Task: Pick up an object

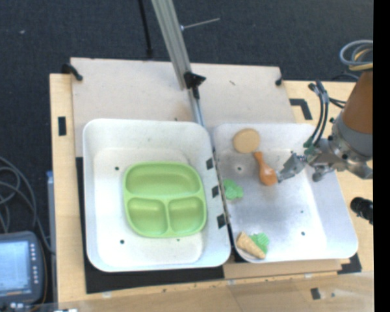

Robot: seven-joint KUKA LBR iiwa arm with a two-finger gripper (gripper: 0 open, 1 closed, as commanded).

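place: i read this as a robotics lab
table: plywood table carrying two white bins
floor: dark carpet with loose cables
gear: aluminium mast, control pendant, grey-and-orange arm

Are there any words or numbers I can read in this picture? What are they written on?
No words or numbers can be read here.
The screen at the bottom left shows lines too small and blurred to read.
The green tray, the two white bins and the gripper show no writing.
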